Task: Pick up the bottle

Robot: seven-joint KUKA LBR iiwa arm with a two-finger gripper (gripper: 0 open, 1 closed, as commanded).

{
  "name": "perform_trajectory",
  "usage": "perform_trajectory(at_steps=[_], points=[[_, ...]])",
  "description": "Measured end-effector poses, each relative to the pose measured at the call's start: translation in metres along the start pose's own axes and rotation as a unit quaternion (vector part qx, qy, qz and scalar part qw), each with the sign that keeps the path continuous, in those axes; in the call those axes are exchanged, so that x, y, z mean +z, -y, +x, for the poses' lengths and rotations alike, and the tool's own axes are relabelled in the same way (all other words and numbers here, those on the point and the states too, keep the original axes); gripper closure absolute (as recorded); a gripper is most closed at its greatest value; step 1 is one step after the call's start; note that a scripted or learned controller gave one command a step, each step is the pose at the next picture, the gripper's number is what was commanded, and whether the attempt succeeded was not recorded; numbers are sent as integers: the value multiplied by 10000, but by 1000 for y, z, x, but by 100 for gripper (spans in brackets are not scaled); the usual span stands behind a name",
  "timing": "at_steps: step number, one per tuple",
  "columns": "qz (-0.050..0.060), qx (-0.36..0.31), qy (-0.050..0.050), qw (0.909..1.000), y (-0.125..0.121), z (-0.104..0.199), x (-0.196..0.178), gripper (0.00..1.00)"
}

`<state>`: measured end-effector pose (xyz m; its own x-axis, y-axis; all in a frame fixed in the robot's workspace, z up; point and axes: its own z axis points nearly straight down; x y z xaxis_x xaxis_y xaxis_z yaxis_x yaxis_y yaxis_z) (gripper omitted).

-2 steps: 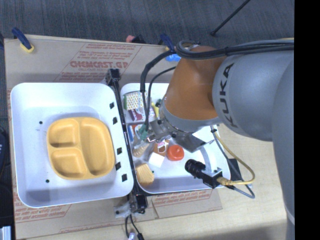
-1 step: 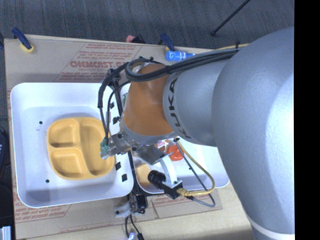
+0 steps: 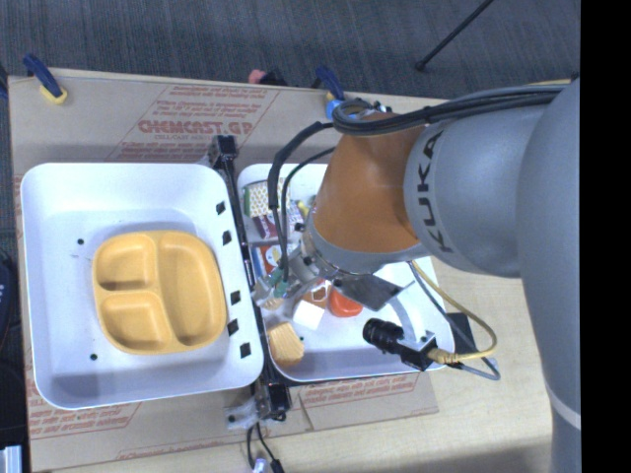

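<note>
Claw (image 3: 279,292) is down in the right bin (image 3: 340,363), low at that bin's left wall, right beside the divider between the two bins; can't tell whether it's spread or closed, the wrist and cabling sit on top of it. Just beside it: a small white block (image 3: 310,316), an orange round piece (image 3: 345,304), and a tan brush-like item (image 3: 285,344) near the bin's front edge. Behind it along the left wall there's printed packaging (image 3: 264,227) with red and blue labelling, partly under the arm (image 3: 414,190). Bottle: I can't place it with confidence; my guess is it's among the clutter beneath the wrist or hidden by the arm, which covers most of the right bin. Left bin (image 3: 59,254) carries a yellow divided tray (image 3: 158,289), well apart from the action. Progress, as a judgement: at the reach/grasp stage at best, nothing visibly held, lift not yet done. Both bins sit on cardboard on the table (image 3: 493,412).
</note>
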<state>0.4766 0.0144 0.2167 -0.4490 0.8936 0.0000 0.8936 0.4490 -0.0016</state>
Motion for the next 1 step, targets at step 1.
perform_trajectory(at_steps=[1], points=[[18, -466, -12, 9989, -24, 49, 25, 100]])
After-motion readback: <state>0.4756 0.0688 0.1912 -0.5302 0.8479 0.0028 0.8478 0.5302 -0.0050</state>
